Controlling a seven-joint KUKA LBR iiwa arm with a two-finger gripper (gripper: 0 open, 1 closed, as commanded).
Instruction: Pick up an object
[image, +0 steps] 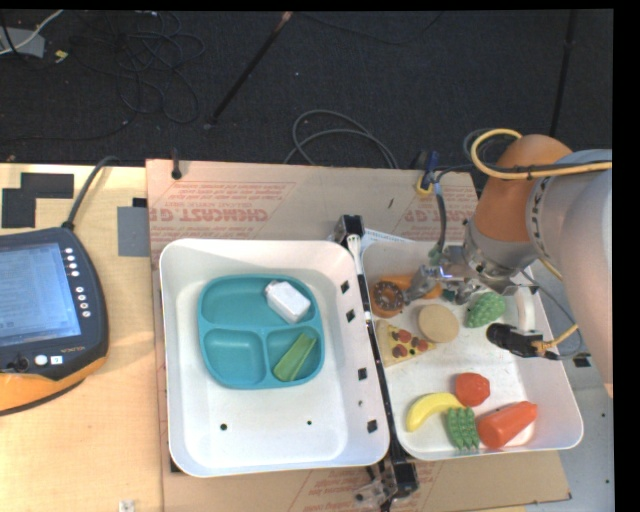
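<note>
Broccoli-like green piece sits in the right bin, just beside the gripper and the round tan disc. Whether anything is pinched can't be told; the pincer's state is masked by the wrist. Risk: a crowded cluster, so the donut or disc could be nudged, or a grasp taken on nothing. Items under the arm are poorly resolved.

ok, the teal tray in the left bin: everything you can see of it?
The teal tray looks like smooth plastic, rounded and divided into three compartments. It lies flat in the left bin, toward the bin's back. A white block sits in the long top compartment, a green piece in the lower right one.
</note>
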